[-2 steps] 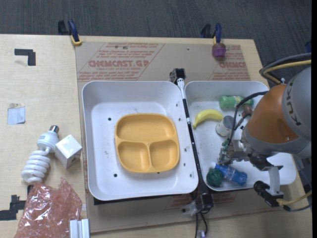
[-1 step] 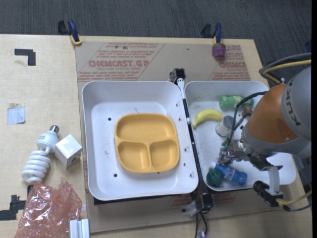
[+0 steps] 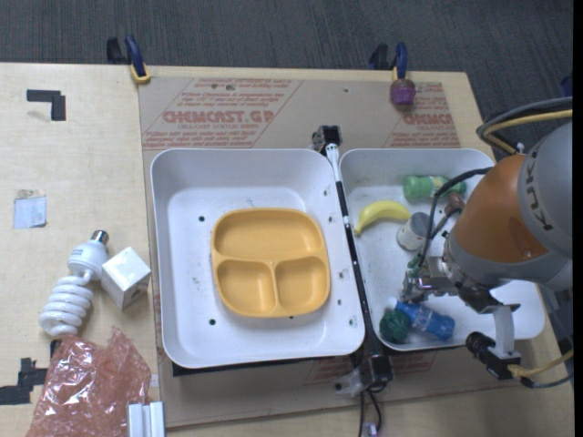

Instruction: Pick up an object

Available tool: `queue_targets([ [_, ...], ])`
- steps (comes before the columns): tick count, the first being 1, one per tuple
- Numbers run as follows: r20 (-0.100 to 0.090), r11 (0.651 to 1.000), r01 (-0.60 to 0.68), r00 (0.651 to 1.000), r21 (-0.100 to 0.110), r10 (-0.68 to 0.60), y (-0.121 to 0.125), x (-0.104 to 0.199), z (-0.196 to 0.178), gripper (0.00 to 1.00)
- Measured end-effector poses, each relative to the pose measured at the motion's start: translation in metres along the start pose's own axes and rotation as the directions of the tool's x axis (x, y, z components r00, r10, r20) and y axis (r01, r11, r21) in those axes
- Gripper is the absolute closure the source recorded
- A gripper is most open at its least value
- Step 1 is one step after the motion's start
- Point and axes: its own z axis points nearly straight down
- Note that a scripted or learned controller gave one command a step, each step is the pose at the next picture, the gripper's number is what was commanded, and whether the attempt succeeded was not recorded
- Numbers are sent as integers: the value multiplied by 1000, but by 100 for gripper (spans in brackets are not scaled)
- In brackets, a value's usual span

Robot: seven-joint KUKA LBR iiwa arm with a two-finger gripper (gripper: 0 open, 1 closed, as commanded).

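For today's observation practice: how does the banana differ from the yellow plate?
1. The banana lies in the right bin; the yellow plate lies in the left bin.
2. The banana is small, the plate far larger.
3. The banana is a curved crescent; the plate is a rounded square split into three compartments.
Both are yellow and rest on a bin floor.

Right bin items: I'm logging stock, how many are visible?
4: banana upper left, green item at top, white cup mid, blue-green item at bottom. The arm may hide others.
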Motion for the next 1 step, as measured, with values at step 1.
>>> queue_targets([
  [1,0,1000,0,1000,0,0,0,-1,0,0],
])
